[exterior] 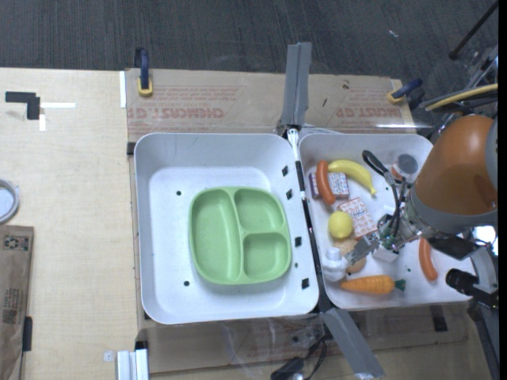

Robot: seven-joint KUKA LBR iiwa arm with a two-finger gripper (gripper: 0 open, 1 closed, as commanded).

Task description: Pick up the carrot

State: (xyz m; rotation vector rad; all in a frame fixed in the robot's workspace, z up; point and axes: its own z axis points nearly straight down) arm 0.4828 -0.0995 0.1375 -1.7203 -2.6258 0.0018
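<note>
The carrot [370, 285] lies flat along the near wall of the right bin [412, 298], apart from the clutter. The gripper [383, 240] hangs just above it; whether its jaws are open or closed, I cannot tell. The green tray [240, 235] in the left bin [155, 236] seems irrelevant here.

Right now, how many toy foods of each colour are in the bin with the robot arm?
Yellow: 2, a curved plastic banana and a round lemon
Orange: 1, a long plastic carrot
Red-orange: 2, sausages, one at the left and one at the right
Total: 5
</note>
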